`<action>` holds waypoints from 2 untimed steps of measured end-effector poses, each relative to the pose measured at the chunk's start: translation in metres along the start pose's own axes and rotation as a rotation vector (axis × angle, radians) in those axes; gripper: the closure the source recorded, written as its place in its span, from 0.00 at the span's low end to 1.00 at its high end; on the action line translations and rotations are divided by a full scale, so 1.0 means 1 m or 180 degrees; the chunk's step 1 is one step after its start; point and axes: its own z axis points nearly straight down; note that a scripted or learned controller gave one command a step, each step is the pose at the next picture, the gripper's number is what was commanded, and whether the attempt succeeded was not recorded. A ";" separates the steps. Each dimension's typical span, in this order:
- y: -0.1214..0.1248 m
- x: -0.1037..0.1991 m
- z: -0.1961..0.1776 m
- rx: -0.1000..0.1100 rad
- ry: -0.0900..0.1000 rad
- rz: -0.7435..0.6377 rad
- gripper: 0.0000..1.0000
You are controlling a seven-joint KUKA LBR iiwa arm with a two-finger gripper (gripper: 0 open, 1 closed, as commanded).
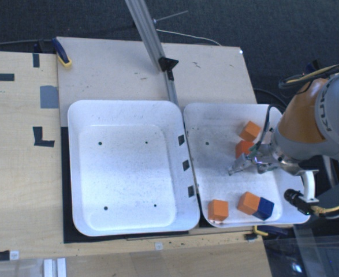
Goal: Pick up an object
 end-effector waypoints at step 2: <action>0.043 0.032 0.020 -0.0007 -0.0004 -0.0008 0.00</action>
